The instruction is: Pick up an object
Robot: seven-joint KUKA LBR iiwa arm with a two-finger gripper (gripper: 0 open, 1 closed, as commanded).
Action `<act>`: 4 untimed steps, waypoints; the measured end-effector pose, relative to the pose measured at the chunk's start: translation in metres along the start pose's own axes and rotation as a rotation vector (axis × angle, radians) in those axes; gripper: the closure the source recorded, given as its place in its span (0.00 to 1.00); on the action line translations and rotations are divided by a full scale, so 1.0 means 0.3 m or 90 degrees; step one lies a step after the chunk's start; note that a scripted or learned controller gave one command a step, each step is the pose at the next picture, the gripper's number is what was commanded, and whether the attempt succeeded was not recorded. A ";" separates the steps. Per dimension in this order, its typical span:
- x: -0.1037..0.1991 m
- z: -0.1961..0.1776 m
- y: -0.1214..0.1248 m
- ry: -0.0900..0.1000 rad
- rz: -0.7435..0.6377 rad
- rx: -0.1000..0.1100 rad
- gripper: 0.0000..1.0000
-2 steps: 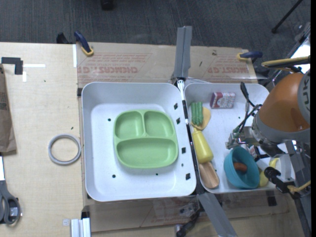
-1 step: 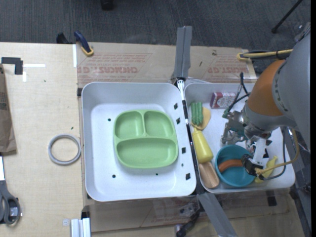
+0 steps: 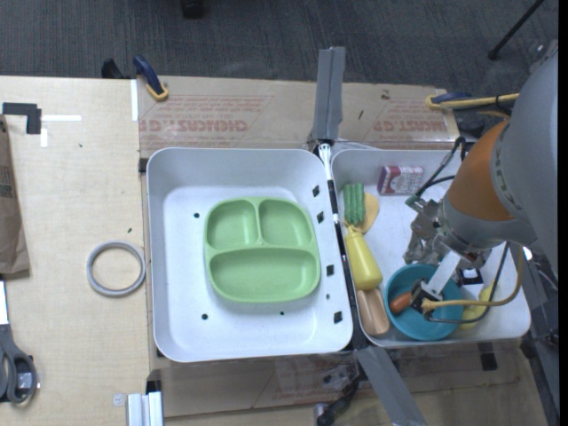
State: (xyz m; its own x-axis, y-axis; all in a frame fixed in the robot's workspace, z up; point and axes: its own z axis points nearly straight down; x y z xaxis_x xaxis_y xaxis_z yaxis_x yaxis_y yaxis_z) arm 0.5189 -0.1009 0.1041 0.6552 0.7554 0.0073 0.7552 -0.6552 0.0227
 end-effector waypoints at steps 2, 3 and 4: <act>-0.003 -0.005 0.009 0.000 0.001 -0.005 0.00; 0.081 0.046 0.066 -0.003 -0.266 0.017 0.00; 0.081 0.046 0.066 -0.003 -0.267 0.017 0.00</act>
State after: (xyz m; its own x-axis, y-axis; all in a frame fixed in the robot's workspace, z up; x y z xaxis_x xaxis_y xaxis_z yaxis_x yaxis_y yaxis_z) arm 0.5500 -0.0957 0.0910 0.2915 0.9566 -0.0022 0.9566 -0.2915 -0.0027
